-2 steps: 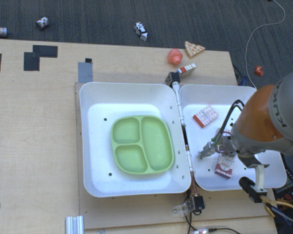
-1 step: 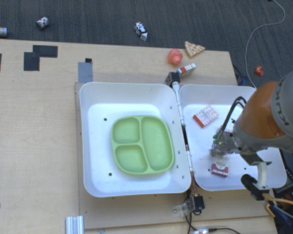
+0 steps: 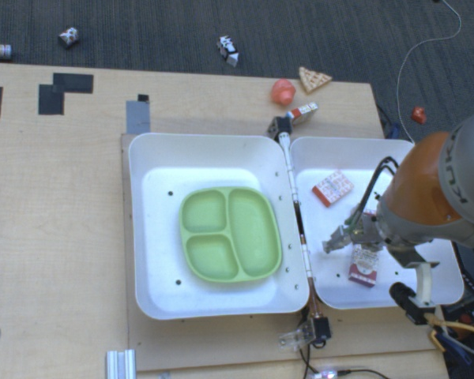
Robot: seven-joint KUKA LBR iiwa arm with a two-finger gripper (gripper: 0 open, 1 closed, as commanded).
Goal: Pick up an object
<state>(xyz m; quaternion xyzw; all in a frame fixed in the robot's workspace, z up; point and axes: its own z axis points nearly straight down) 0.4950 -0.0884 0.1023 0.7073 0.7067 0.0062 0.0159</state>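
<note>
Gripper [image 3: 349, 238] over right bin [image 3: 324, 279] — low.

The arm [image 3: 450, 184] comes in from the right edge, its grey body and broad orange band bulking high in the frame. Below the band the wrist bends down and to the left. The hand [image 3: 349, 239] hangs at its tip, low and pointing leftward, its metal parts small and blurred.

My worktop [image 3: 55, 212] carries two white bins side by side, the left bin [image 3: 138, 235] and right bin [image 3: 316, 152], plus a pink ball [image 3: 283, 91] near its far edge.
</note>
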